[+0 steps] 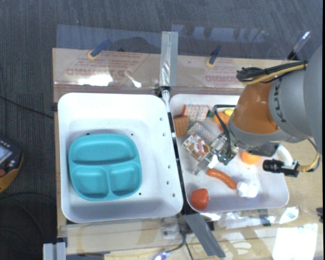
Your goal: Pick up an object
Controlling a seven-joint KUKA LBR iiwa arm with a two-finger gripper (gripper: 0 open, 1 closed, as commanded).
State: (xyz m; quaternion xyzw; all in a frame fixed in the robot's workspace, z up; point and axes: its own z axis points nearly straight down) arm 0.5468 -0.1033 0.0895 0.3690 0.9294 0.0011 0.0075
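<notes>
The jaws [212,157] are down in the right bin [271,196], tips at a patterned packet [197,143] with a metal piece [202,166] just below, and whether they are clenched or released I cannot tell. Around them lie a sausage [222,178], a red fruit [199,197], a white lump [248,189], an orange block [181,127] and a small box [195,112]. The left bin [114,104] holds a teal tray [104,165]; both sit on a brown desk [108,66] over dark grey carpet [70,4], with a handheld controller [0,167] at far left.
</notes>
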